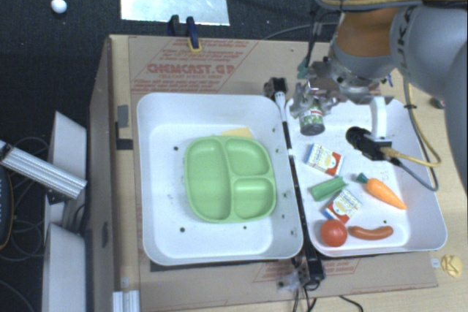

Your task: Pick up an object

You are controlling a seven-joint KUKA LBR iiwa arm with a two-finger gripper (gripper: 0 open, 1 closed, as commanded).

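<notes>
Low in the right bin (431, 230), tomato (333, 232), sausage (371, 232) and carrot (383, 191) are left lying. Higher up, a small can (312, 120) appears pinched in the gripper (311, 107), seemingly lifted; the task looks nearly done.
</notes>
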